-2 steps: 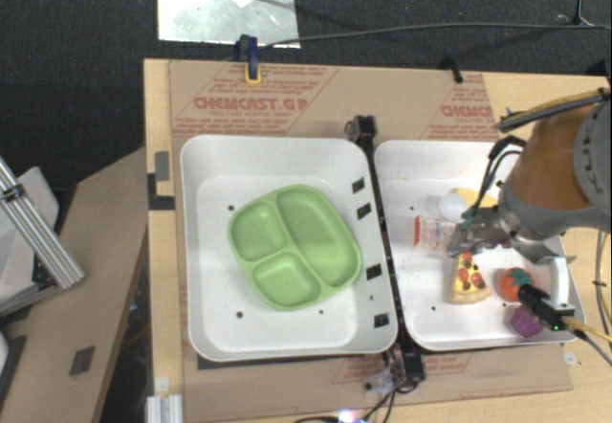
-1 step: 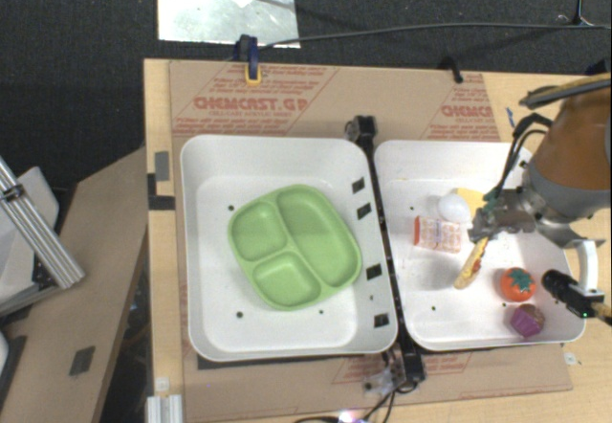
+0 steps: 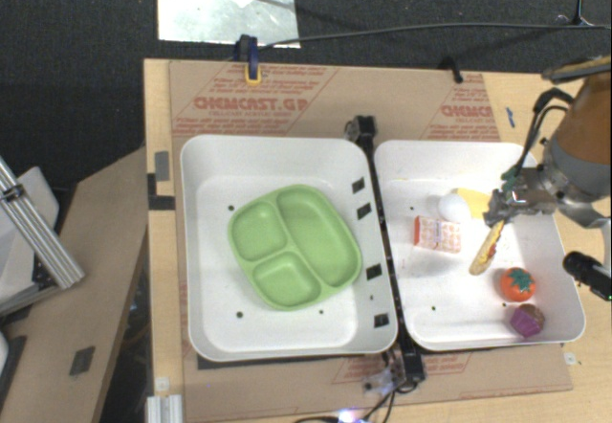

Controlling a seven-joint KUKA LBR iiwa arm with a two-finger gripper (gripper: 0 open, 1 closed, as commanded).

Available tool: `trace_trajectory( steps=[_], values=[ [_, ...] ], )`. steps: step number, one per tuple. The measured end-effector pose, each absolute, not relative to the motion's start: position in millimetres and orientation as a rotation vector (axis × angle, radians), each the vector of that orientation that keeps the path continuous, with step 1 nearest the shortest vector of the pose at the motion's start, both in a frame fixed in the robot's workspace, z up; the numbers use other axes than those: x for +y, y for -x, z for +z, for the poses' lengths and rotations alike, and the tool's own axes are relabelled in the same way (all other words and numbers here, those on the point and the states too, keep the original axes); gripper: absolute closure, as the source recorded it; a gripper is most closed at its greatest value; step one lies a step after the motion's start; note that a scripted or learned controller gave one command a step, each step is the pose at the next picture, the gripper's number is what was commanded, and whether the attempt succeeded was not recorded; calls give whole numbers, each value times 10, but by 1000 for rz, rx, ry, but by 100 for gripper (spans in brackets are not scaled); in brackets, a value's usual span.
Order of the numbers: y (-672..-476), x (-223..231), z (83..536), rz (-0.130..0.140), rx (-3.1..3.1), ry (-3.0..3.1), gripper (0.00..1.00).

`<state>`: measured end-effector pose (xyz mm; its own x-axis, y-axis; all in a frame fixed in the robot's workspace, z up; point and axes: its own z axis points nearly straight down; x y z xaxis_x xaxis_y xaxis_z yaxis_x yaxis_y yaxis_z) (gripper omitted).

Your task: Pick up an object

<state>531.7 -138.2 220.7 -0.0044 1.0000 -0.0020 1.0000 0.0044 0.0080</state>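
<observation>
The surface (image 3: 316, 91) is covered with brown cardboard printed with red letters, and on it stand two shallow white plastic bins with rounded corners. The left bin (image 3: 206, 220) holds a light green plate (image 3: 294, 246) of smooth plastic, oval in shape and divided into three compartments.

In the right bin (image 3: 421, 316) several small things lie. A long, thin yellow-brown stick-like object (image 3: 485, 251) is tilted, and its upper end is between the jaws of the gripper (image 3: 501, 213), which close narrowly on it; its lower end is near the bin floor, but I cannot tell if it touches. Just left of it lies a small flat packet (image 3: 437, 234), white with red print. Above the packet is a round white ball-like object (image 3: 452, 208), and beside it a flat yellow piece (image 3: 473, 197), partly hidden by the gripper. Near the lower right corner sits a round orange fruit-shaped toy (image 3: 516, 284) with a green top, and just below it a small purple block (image 3: 526, 320).
</observation>
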Motion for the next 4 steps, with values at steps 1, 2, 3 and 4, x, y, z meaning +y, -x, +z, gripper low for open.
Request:
trace_trajectory(
  steps=[1, 2, 3, 4],
  values=[
    [-5360, -842, 2301, 6, 2232, -2209, 100],
    [-5421, -335, 2381, 5, 2233, -2210, 100],
    [-5483, 172, 2440, 5, 2233, -2210, 100],
    [-5683, 651, 2441, 6, 2232, -2210, 100]
  ],
)
